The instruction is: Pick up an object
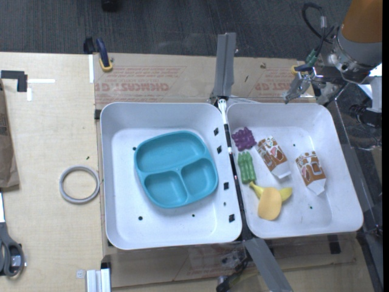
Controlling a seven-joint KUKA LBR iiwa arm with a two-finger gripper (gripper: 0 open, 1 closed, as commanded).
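Note:
The right bin (340, 140) holds purple grapes (244, 138), a green vegetable piece (247, 166), a yellow banana with a pear-like fruit (270, 203) and two small white-and-brown cartons (273, 157) (311, 170). A blue divided plate (176, 169) lies in the left bin (112, 163). My gripper (307, 90) hangs over the right bin's back rim, above and behind the cartons. Its fingers stand open with nothing between them. The orange-banded arm (363, 11) rises to the upper right.
A grey metal post (225, 66) stands at the back between the bins. On the bench to the left lie a tape ring (79, 184), scissors (9, 257) and a brown bag (6, 139). A blue clamp (100, 53) sits at the cardboard's back edge.

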